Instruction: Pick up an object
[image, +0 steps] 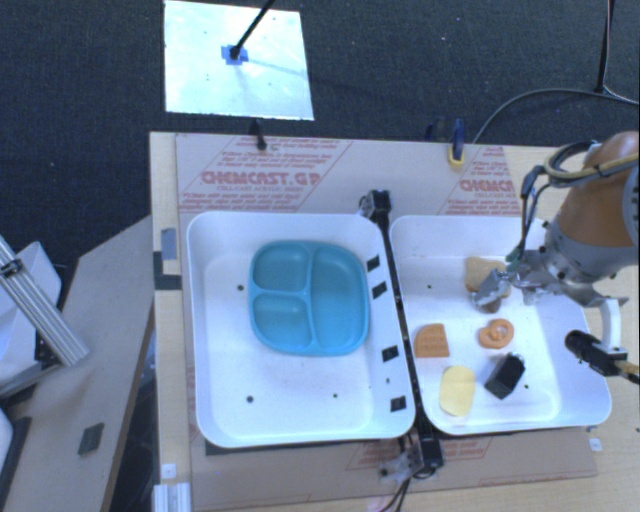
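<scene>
The right bin (570, 405) holds several small items: a tan bread-like piece (479, 270) at the back, an orange square piece (432, 341), an orange round piece (495, 334), a pale yellow oval (458, 390) and a black block (505, 376). My gripper (492, 290) hangs low over the bin's back half, right beside the tan piece and just above the orange round piece. It overlaps the tan piece's right edge, so contact there is hidden. The grey arm with its orange band (605, 200) comes in from the right.
The left bin (215, 400) holds a blue divided plate (307, 298). A black clipped divider (392, 310) runs between the bins. A dark fitting (592, 352) sits over the right bin's right rim. Cables (540, 100) trail behind the bins.
</scene>
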